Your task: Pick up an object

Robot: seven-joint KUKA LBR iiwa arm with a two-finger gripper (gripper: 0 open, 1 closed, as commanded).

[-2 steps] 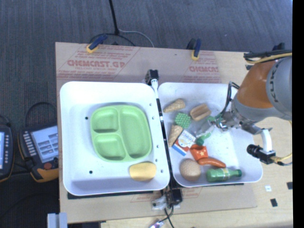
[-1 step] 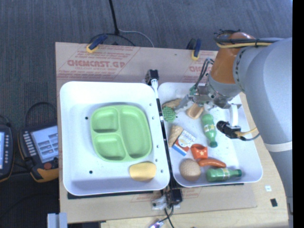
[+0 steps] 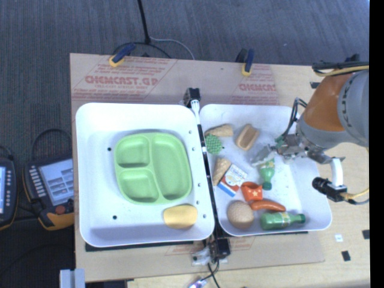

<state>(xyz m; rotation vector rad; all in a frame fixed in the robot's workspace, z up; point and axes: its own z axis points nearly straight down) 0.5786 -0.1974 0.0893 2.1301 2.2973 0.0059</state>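
**Arm over right bin, nothing seen in its grasp**

Your arm [image 3: 336,110] reaches in from the right, its orange band above the right bin [image 3: 312,116]. The gripper [image 3: 268,155] sits low over the upper middle of that bin, among the toy foods. Whether its pincer stands apart or together you cannot tell from this view; the parts are small and blurred, and no item can be confirmed between them.

Just below the gripper stands a small green bottle [image 3: 266,176], close to it, contact not determinable. A tan bread piece [image 3: 246,137] lies to the gripper's upper left, with a second bread roll [image 3: 219,131] near the bin's left wall and a green spiky item [image 3: 213,143] beside it. A small printed carton [image 3: 231,179] lies mid-bin. Lower down you have an orange-red item [image 3: 252,192], a carrot-like piece [image 3: 268,206], a round brown bun [image 3: 240,213] and a larger green bottle [image 3: 282,220] lying on its side.

The left bin [image 3: 90,161] holds a green divided plate [image 3: 153,167] and, below it, a yellow lump [image 3: 180,216].
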